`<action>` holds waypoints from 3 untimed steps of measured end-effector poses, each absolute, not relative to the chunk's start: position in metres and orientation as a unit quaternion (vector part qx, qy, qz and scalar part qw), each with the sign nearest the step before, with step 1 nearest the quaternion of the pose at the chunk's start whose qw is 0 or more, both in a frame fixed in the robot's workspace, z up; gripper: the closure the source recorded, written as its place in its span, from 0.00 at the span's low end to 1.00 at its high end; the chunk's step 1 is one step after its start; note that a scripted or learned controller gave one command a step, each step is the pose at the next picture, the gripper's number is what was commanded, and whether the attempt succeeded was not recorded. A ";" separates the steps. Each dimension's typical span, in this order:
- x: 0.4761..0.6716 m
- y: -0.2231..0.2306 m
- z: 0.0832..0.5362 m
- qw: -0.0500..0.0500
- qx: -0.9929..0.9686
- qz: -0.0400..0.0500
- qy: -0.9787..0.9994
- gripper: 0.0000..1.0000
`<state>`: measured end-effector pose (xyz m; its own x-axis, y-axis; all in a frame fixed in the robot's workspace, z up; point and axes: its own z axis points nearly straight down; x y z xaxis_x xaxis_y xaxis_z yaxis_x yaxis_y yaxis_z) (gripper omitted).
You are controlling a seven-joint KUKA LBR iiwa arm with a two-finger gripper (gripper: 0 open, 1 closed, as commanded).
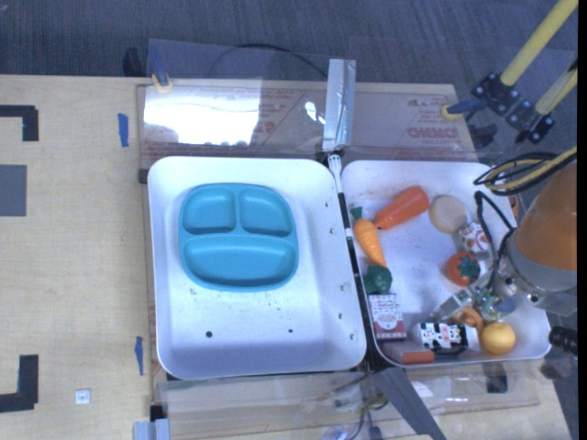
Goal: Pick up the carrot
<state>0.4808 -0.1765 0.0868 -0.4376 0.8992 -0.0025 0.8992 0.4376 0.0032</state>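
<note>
The bench (64,246) of pale wood carries two shallow white bins side by side. The left bin (248,337) holds a blue divided plate (238,235) with three compartments, lying flat toward the bin's far half. The right bin (417,177) holds a scatter of small toy foods. The arm (550,236), grey with an orange band, enters from the right and stands over the right bin's near right corner. The gripper (477,302) sits low among the items there, beside a yellow fruit (498,338) and a black-and-white carton (444,335); whether it is spread or closed cannot be told, and nothing is seen grasped. The carrot (369,242), orange with a green top at its near end, lies against the left wall of the right bin, well apart from the gripper. A second, larger orange vegetable (404,207) lies just beyond it, tilted toward the far right. A beige round item (448,214) rests beside that. A red-and-white box (386,314) lies near the carrot's green end. A red tomato-like item (461,268) sits near the arm.
</note>
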 end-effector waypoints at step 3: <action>0.484 -0.222 0.088 0.006 0.297 0.002 0.955 0.00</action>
